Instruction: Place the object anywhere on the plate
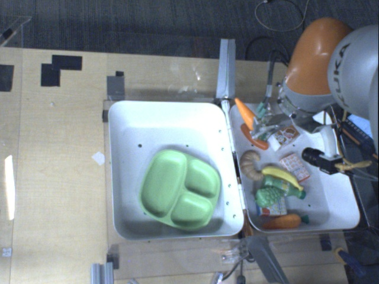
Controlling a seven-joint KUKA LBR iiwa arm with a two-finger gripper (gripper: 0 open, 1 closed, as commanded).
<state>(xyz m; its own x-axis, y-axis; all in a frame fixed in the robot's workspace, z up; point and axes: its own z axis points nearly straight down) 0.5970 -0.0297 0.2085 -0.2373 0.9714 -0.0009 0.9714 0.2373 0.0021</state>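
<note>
A pale wooden bench (pixel 53 158) carries two white bins side by side. The left bin (pixel 124 129) holds a green three-part plate (pixel 180 188) near its front edge, with bare floor open along the back and left walls. The right bin (pixel 343 200) is crowded: a carrot (pixel 244 114) by the back left corner, a banana (pixel 283 178) mid-bin, a second carrot (pixel 283 221) at the front edge. The gripper (pixel 266 122) hangs over the back left corner beside the carrot; whether it is apart or together I cannot tell.
</note>
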